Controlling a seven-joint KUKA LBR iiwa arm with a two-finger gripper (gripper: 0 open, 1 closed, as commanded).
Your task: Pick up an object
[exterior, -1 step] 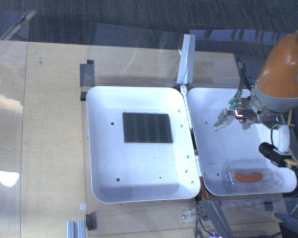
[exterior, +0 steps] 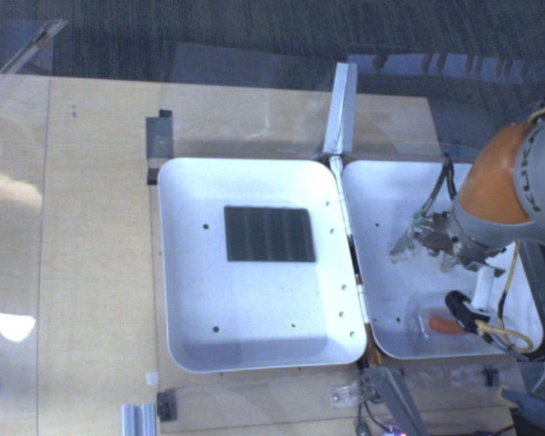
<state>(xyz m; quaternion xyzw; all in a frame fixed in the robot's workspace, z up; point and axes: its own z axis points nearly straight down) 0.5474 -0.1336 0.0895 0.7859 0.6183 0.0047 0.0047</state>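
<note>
Down at the near edge of the tabletop, small clear plastic bits and cables lie just below the bins. Above them, in the near right corner of the right bin, an orange object lies in what looks like clear wrapping, just beside a black-and-white part of the arm and a yellowish cable loop that partly cover it. Farther up, the pincer hangs over the middle of the right bin, apart from the orange object; whether it is wide or narrow cannot be told, as the arm's orange band and grey wrist crowd it. Left of a metal divider, the left bin holds a dark ribbed rectangular panel at its centre.
</note>
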